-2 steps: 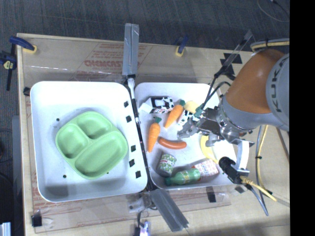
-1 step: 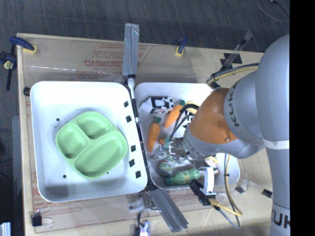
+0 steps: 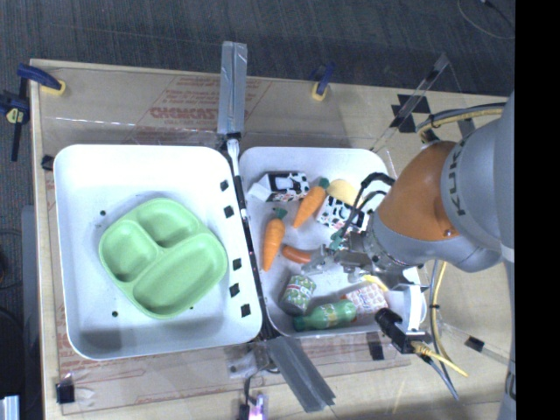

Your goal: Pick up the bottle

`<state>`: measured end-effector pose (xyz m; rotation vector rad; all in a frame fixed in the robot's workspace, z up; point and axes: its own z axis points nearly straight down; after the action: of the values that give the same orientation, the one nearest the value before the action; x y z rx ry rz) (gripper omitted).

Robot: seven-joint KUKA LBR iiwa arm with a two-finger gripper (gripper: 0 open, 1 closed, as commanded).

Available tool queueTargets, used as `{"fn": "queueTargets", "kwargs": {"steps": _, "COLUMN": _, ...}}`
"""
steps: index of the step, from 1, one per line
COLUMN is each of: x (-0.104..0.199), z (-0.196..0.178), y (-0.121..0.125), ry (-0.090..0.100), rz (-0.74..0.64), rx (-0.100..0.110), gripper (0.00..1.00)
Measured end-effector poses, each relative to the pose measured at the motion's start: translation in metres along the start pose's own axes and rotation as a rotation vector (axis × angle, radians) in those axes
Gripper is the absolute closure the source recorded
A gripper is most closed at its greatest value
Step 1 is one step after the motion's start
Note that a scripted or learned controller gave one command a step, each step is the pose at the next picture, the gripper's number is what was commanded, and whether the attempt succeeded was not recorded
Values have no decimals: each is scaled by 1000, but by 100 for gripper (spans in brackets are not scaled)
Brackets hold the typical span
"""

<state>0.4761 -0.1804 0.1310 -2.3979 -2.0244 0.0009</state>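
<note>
**Arm lowered over the right bin, bottle lying at the near edge**

Camera view: 2 shallow white bins are seen side by side on a wooden bench (image 3: pixel 350 112). In the left bin (image 3: pixel 79 173) a green plate (image 3: pixel 164 256) with 3 compartments is set, tilted a little toward the divider. The right bin (image 3: pixel 262 169) is crowded with small things. 2 orange carrots are found there: one carrot (image 3: pixel 273 242) lies close to the divider with its green top pointing away from the camera, and a second carrot (image 3: pixel 309 205) lies slanted just beyond it. A black-and-white patterned carton (image 3: pixel 286 184) is placed at the far side of the bin, and a yellow item (image 3: pixel 343 189) is seen beside the second carrot. A small red-orange piece (image 3: pixel 297 255) lies between the first carrot and the gripper.

The bottle (image 3: pixel 325 316), green with a pale label, is laid on its side along the near wall of the right bin. A small round can (image 3: pixel 298 293) with a green printed wrap is set just beside it, toward the divider.

The grey arm (image 3: pixel 481 191) with its orange band (image 3: pixel 420 204) is reached in from the right. The gripper (image 3: pixel 346 254) is hung over the middle of the right bin, near the bottle but beyond it. Whether it is wide or narrow cannot be told, and nothing is seen to be held.
</note>
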Motion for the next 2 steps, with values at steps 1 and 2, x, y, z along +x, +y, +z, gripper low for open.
{"fn": "queueTargets", "kwargs": {"steps": 1, "x": -10, "z": -47, "y": 2, "ry": 0, "rz": -99, "rx": 1, "gripper": 0}}
{"fn": "queueTargets", "kwargs": {"steps": 2, "x": 50, "z": -21, "y": -9, "ry": 0, "rz": -266, "rx": 3, "gripper": 0}}
